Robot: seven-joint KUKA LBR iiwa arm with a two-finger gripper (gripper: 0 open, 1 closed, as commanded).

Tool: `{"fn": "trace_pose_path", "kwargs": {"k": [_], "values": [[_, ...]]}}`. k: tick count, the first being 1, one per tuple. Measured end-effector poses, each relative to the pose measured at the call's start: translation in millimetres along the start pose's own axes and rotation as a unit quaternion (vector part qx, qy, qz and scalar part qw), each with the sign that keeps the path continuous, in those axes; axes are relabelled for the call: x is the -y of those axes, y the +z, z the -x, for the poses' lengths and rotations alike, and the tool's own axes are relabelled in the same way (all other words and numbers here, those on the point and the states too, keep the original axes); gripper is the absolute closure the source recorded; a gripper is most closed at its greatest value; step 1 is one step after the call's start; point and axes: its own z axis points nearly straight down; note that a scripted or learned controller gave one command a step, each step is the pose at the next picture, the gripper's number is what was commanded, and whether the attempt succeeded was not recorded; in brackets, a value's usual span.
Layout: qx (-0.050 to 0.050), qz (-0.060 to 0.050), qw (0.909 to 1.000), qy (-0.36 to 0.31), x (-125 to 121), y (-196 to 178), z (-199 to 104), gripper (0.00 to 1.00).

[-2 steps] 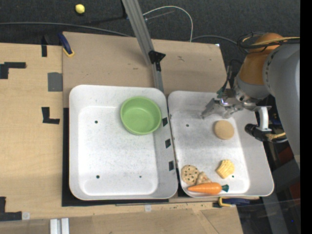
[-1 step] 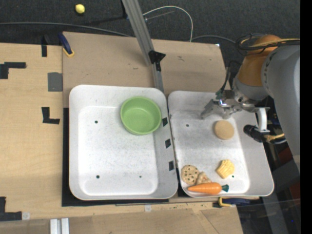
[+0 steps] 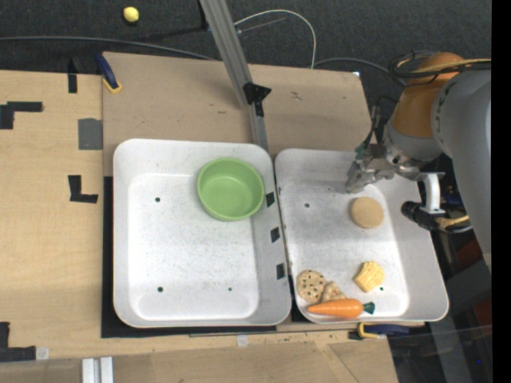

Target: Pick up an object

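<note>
Gripper (image 3: 361,175) hangs low at the right bin's (image 3: 415,294) far edge, just above the bun (image 3: 367,212); I cannot tell its state. I see nothing lifted: cookie (image 3: 310,283), cheese (image 3: 369,276), carrot (image 3: 338,309) lie at the near edge, bowl (image 3: 231,188) in the left bin (image 3: 144,254). Whole pick remains, I judge.

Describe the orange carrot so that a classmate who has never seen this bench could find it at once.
Start at the right-hand white bin, the one without the green bowl. Look along its near edge, where small food pieces cluster. The carrot lies flat there, below the speckled cookie and the yellow piece: it alone is long, orange and green-tipped.
</note>
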Motion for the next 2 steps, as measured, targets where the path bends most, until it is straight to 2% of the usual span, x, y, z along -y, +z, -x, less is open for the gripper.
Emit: {"fn": "trace_pose_path", "kwargs": {"k": [2], "values": [[0.0,0.003,1.0,0.002,3,-101,-8,1.0]]}}
